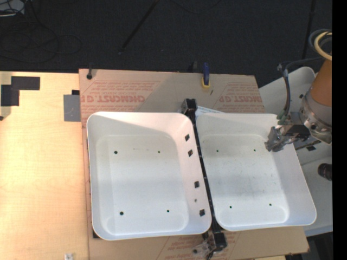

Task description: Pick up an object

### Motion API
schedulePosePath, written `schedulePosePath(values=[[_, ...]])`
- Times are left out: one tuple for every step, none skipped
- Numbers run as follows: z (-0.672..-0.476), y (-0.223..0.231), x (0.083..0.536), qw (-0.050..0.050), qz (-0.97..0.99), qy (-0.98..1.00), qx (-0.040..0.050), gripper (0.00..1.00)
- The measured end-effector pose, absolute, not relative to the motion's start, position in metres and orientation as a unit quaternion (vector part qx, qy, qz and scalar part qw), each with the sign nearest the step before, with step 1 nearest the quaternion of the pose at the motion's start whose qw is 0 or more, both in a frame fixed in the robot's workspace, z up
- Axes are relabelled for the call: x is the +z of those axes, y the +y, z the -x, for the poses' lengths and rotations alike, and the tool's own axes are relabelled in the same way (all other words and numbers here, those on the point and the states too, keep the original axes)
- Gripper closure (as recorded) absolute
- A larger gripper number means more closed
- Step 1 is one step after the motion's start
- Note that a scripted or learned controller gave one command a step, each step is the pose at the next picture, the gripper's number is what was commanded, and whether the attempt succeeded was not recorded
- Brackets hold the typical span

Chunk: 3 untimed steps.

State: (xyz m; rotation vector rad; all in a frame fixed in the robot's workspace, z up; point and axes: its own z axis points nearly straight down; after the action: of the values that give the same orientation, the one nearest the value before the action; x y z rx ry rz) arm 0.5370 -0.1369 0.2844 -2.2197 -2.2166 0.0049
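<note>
My gripper [275,140] hangs over the far right part of the right bin [303,199], close to its right wall. The grey arm with its orange band [321,85] comes in from the right edge above it. The gripper looks dark and metallic and points left and down toward the bin floor. The floor of the right bin under it carries fine dark specks and a few small dark dots.
The left bin [97,210] lies beside the right one, joined along a black clamp strip [196,167]. Both rest on a cardboard sheet [135,93]. A light wooden bench top [38,172] extends to the left. Cables [287,91] trail near the arm.
</note>
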Motion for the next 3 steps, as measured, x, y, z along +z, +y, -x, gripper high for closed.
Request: schedulePosePath(values=[[-0.473,-0.141,0.279,0.003,0.707,-0.707,0.0016,1.00],[-0.477,-0.033,0.349,-0.001,0.703,-0.711,-0.0020,1.00],[-0.474,-0.060,0.213,0.004,0.708,-0.706,0.0037,1.00]])
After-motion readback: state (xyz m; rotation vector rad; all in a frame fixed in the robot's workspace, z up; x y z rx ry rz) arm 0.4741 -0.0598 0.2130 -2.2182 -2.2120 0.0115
